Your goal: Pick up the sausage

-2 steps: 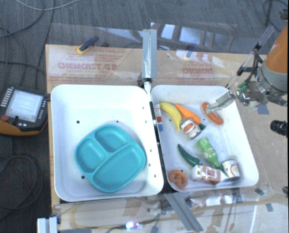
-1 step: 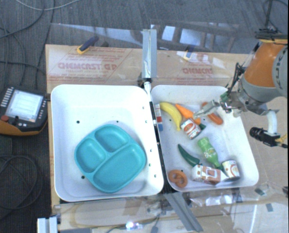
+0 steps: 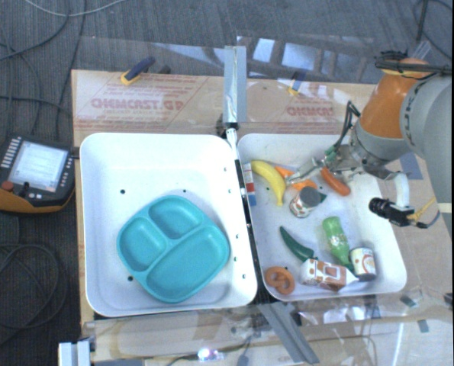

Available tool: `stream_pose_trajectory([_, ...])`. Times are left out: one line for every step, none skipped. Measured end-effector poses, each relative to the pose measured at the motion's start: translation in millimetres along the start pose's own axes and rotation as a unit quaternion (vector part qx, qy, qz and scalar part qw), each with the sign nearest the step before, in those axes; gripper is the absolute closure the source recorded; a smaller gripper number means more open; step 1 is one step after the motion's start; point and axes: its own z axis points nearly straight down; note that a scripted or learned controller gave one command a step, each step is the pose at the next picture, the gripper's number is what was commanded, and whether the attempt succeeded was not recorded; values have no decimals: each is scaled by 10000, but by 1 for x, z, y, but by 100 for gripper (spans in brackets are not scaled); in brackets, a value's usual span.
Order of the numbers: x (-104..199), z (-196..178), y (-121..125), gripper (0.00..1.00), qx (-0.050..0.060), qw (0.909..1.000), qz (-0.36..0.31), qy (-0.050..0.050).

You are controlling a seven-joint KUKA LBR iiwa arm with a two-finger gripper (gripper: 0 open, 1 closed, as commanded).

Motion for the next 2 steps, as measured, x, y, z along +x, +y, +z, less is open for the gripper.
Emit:
stream_pose_trajectory([-6,-9,-2,100,16,10000,11,-81])
stream_pose_trajectory([87,-154,47,100,99,9951,-975,-90])
